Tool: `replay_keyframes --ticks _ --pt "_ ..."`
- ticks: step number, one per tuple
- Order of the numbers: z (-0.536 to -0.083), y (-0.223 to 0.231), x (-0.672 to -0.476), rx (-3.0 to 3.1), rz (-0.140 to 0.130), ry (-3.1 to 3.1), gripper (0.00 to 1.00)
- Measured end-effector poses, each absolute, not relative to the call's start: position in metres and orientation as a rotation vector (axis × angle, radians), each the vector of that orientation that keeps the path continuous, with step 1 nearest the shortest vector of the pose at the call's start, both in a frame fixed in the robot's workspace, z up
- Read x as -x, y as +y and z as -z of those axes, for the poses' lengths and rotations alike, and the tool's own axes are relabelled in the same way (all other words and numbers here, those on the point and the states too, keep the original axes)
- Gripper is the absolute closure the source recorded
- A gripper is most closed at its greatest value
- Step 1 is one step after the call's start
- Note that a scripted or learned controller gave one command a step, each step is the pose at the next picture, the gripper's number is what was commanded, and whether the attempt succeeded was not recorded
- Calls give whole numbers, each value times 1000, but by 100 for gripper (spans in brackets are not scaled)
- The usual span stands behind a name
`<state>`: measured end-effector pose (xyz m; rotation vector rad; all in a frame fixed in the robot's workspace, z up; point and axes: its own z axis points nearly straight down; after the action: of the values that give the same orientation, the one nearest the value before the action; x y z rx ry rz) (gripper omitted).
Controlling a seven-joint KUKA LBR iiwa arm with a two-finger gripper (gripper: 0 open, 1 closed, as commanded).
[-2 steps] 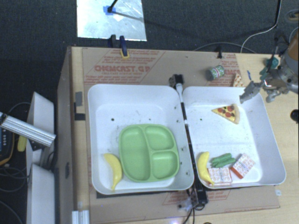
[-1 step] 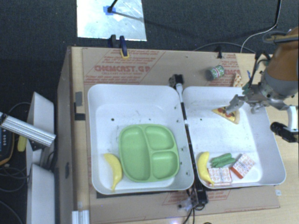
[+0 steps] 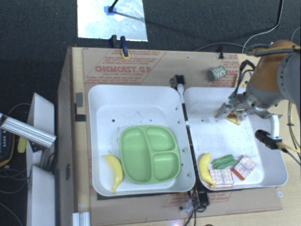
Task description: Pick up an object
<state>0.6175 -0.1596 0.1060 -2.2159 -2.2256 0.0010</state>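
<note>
My gripper [image 3: 230,112] hangs low over the back of the right bin [image 3: 270,180], reaching in from the right. A small yellow-orange piece [image 3: 233,119] lies right under its tip, partly hidden by it; whether it is gripped cannot be made out. Along the right bin's front lie a yellow banana [image 3: 204,166], a green pea pod [image 3: 223,161] and two red-and-white boxes [image 3: 221,176] [image 3: 244,167].
The left bin [image 3: 108,102] holds a green divided plate [image 3: 150,153] and a second banana [image 3: 114,172] at its front left. A small green-grey can [image 3: 217,73] lies on the cardboard behind the right bin. A black divider runs between the bins.
</note>
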Motion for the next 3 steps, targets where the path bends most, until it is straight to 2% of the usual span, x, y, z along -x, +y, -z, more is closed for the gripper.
replay_keyframes --ticks 1,2,3 --pt "-85 -196 -641 2222 1 -2224 0" --pt "-86 -149 -669 2212 -2 -2225 0" --pt "-86 -139 -662 2218 3 -2230 0"
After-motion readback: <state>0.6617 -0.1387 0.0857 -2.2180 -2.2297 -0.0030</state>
